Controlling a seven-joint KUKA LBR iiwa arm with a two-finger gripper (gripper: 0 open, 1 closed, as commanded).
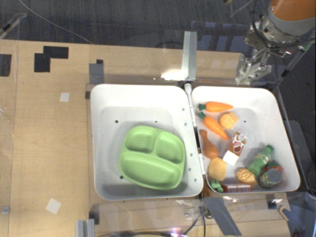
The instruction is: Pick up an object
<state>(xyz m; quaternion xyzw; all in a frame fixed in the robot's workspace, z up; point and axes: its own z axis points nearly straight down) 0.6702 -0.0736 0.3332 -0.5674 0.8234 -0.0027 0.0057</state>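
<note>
Wooden surface (44,147) carries two white bins; left bin (103,107) holds a green divided plate (153,156). Right bin (269,107) crowds two toy carrots (216,126), corn (228,120), a bottle (260,159). At one o'clock hangs the tool (254,68), grip state unreadable

Bins (143,95): white plastic, smooth, faint sheen. Tray (153,157): green plastic, smooth, softly glossy. Carrots (215,125): orange plastic, glossy. Bottle (260,159): green plastic, shiny. Bench (44,147): pale wood-look surface, matt. Gripper (253,69): bare metal, bright. Arm band (292,1): orange, smooth, satin. Divider post (189,56): grey metal, brushed look.
</note>
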